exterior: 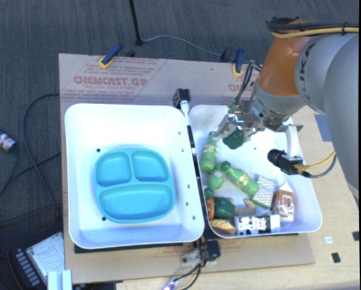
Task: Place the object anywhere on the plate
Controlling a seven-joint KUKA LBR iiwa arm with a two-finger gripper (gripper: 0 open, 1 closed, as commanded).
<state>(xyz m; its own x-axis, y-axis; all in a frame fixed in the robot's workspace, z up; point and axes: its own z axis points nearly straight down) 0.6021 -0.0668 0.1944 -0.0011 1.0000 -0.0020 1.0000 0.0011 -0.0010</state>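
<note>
object: small dark green rounded toy piece (234, 140), upper part of the right white shallow bin (301, 222), right at the tips of the grey two-finger gripper (236, 132)
gripper state: seems to be clamped on the dark green piece, which sits between the fingers; contact partly blocked by the wrist, so a judgement
handling: looks light, rigid plastic, smooth and likely slippery; rounded, so it could roll out of a shallow pinch; best held across its widest part
target: blue three-compartment plastic plate (133, 183) in the left white bin (77, 162), well apart from the object
clutter: light green bottle-shaped toys (231, 177), small cartons, a checkered item, lower half of right bin
hidden: underside of the object, exact fingertip positions, whether the piece is lifted or resting on the bin floor; cannot tell
hard to read: the object's real shape and the small items at the bin's bottom edge
</note>
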